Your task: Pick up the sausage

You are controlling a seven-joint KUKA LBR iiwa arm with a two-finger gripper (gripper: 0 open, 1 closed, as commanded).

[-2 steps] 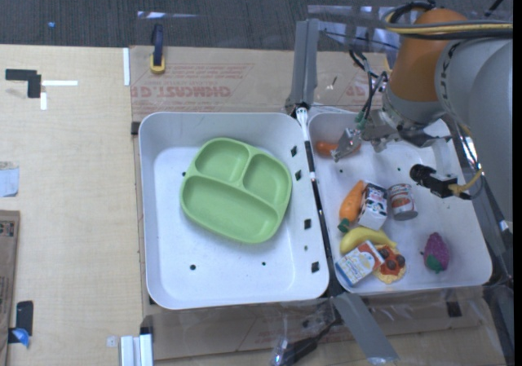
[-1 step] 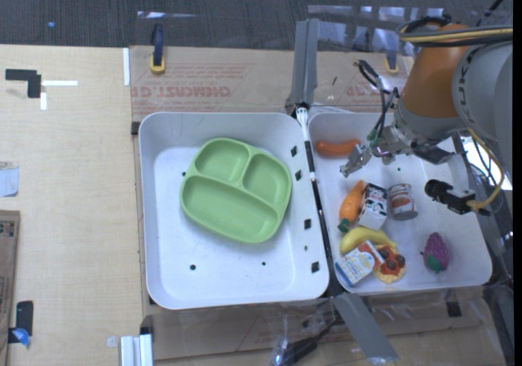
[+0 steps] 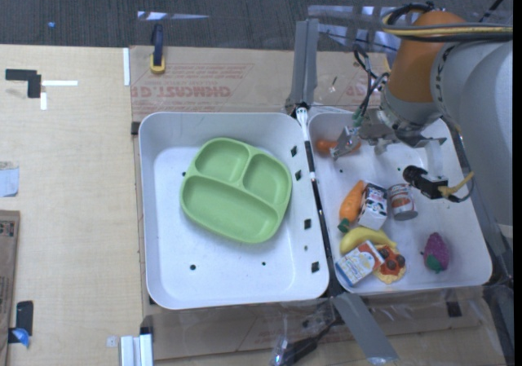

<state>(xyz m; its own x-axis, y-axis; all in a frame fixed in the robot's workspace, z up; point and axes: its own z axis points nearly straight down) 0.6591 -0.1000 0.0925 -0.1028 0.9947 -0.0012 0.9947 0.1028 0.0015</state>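
**Up by the back wall of the right bin: a hard spot for a grab**

Close to the back-left corner of the right bin (image 3: 458,226) lies a small orange-red thing (image 3: 325,145). It looks like the sausage, though it is too small to be sure. It sits right by the wall that splits the two bins. The gripper (image 3: 346,147) is low and just beside it, on its right. I cannot tell if the jaws are spread or pressed together, and I cannot see the sausage between them.

What could go wrong? The sausage is round, so a push from the side may roll it into the corner. The wall is so near that the gripper may bump it. The jaws may also close on air and come up with nothing. The carrot (image 3: 352,201) is orange too, but it lies well apart, nearer the front.
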